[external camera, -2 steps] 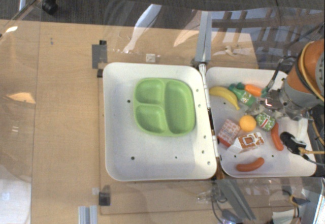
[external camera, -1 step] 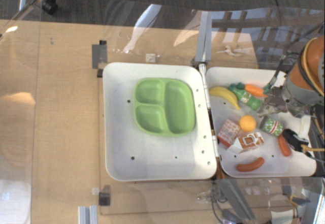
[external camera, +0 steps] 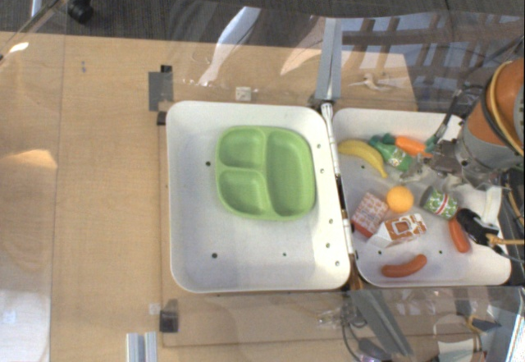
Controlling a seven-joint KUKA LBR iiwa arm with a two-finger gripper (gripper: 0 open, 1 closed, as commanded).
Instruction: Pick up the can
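The large shallow white plastic bin (external camera: 189, 188) fills the middle of the frame and carries a light green three-compartment plastic tray (external camera: 267, 171). To its right, touching along a shared edge, sits the second shallow white plastic bin (external camera: 492, 270), crowded with small items. The grey arm with its orange band (external camera: 504, 110) enters at the right edge of the frame, and its two-finger gripper (external camera: 449, 162) hangs over the upper right part of that bin; whether it is open, closed or around anything I cannot tell, since the dark metalwork blurs into the clutter. The task's thing, a small green, white and red can (external camera: 440, 203) lying on its side, rests just below the gripper in the right half of the right-hand bin. Around it lie a yellow plastic banana (external camera: 365, 155) to the upper left, a white and red printed carton (external camera: 402, 229) to the lower left, a red and white patterned packet (external camera: 371, 211) beside that, a round orange ball (external camera: 399, 199) just left of the can, and a red-brown toy sausage (external camera: 404, 267) near the bottom rim. To do the step well, the arm likely needs to descend straight over the can, span its narrow curved sides rather than its ends, and stay clear of the ball, which sits near enough to be nudged or caught.
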